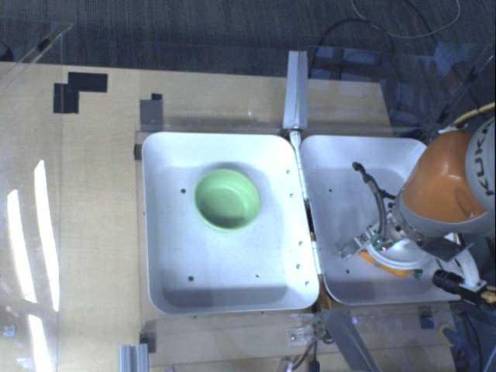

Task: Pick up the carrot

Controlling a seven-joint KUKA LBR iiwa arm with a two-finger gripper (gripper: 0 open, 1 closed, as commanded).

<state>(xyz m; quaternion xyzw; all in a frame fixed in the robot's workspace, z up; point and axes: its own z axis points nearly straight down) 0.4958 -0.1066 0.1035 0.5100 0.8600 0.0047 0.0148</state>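
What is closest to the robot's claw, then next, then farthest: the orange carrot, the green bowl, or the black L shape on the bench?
From the gripper:
1. Carrot, right beneath it in the right bin.
2. Green bowl, in the left bin.
3. Black L shape, at the bench's far left corner.

White letters "KU" (cut off) on the arm's (465, 169) orange band
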